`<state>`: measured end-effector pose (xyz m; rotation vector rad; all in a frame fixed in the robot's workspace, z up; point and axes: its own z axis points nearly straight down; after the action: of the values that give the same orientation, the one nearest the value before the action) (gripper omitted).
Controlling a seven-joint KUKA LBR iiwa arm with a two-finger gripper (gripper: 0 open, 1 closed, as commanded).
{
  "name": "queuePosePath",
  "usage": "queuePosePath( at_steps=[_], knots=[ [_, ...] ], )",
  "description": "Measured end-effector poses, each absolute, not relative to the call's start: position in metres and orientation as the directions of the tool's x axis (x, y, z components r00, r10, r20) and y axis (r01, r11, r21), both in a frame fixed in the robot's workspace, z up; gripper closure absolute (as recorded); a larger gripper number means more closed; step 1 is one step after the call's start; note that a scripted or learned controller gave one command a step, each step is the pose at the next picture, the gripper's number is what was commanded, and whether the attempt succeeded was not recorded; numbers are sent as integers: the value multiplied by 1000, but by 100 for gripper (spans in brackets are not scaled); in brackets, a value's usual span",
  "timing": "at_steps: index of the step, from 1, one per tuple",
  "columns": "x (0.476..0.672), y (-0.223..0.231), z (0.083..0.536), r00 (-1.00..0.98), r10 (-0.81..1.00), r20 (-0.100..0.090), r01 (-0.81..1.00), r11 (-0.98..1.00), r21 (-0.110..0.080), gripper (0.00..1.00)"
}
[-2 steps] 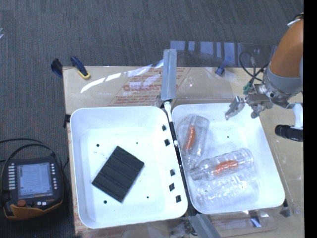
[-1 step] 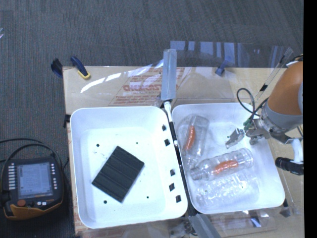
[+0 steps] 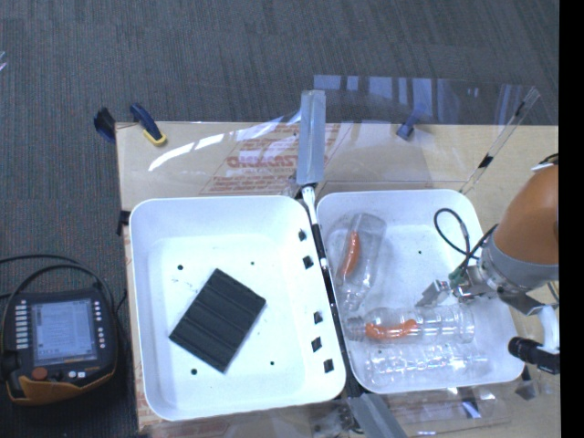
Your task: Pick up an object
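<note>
On the desk (image 3: 182, 153) two shallow white bins sit side by side, and I reach in from the right over the right bin (image 3: 401, 199). My gripper (image 3: 444, 289) hangs low inside that bin, near its right wall, with my grey wrist and the orange band just behind it and a black cable looping above. How far the gripper is open I cannot tell, since it is small and tangled with cable and clear plastic from this angle, and I see nothing clearly held in it. Just below and left of the gripper lies a clear plastic bottle with an orange part inside (image 3: 415, 325), on its side, its right end close under the gripper; whether they touch I cannot tell. A second clear bottle with an orange piece (image 3: 354, 249) lies tilted in the upper left of the same bin, near the divider between the bins. Along the bin's lower edge rests another clear, ribbed plastic piece (image 3: 424, 365), hard to make out. Over in the left bin (image 3: 151, 245) a flat black ridged block (image 3: 218, 319) lies at a slant near the middle, well apart from me. Off the desk's left side sits a control pendant with a lit screen (image 3: 57, 336)
</note>
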<state>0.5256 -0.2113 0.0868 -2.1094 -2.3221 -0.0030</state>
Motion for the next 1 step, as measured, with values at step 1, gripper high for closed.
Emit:
queuePosePath(
  at_steps=[1],
  knots=[
    [502, -169, 88, -134, 991, -5, 991, 134, 6, 0]
  ],
)
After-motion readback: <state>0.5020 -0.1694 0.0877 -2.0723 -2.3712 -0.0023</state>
